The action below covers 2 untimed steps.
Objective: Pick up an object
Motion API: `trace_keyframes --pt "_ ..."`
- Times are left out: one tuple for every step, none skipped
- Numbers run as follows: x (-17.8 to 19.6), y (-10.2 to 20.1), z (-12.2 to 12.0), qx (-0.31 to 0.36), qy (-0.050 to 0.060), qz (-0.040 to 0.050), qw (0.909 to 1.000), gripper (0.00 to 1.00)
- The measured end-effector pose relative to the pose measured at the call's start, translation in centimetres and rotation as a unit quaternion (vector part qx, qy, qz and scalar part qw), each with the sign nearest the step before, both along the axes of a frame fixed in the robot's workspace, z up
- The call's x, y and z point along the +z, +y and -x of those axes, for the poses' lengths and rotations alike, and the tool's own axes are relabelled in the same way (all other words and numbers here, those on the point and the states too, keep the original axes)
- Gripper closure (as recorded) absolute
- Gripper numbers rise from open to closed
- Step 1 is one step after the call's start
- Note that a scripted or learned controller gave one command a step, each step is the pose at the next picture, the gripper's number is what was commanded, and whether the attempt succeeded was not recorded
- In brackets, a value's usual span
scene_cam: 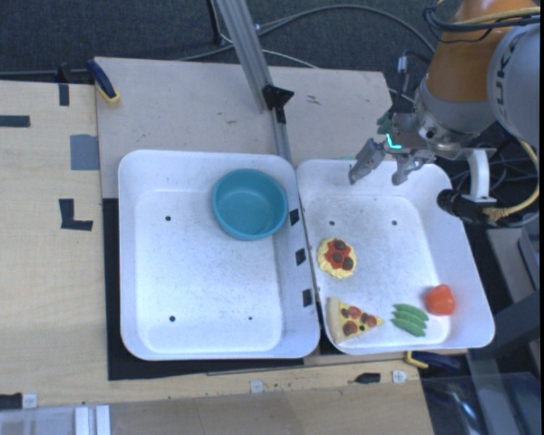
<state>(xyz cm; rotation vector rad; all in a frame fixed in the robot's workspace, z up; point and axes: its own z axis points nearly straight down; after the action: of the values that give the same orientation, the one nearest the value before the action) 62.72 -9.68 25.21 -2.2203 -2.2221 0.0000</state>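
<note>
I count four small toy foods as candidate picks, all lying in the right bin (453,243): a round yellow piece with red spots (336,256) near the bin's left wall at mid-depth, a pizza slice (352,318) in the near left corner, a green pea pod (410,319) just right of the slice along the near wall, and a red tomato-like piece (440,299) close to the pod, toward the right wall. None of them touches another as far as I can see. The gripper (385,168) hangs over the far edge of that same bin, well apart from all four items; I see its two fingers spread apart with nothing between them. The grey arm with its orange band (476,48) comes in from the right, above the gripper. The left bin (163,279) holds a blue bowl (249,203), upright, in its far right corner. A grey metal bar (254,53) runs at a slant from the top down to the seam between the bins.
</note>
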Motion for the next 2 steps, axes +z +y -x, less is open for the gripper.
trace_keyframes --pt "0.0 0.0 0.0 0.0 0.0 0.0 1.0 0.0" --pt "-4.4 0.5 0.3 0.0 0.002 0.0 1.0 0.0"
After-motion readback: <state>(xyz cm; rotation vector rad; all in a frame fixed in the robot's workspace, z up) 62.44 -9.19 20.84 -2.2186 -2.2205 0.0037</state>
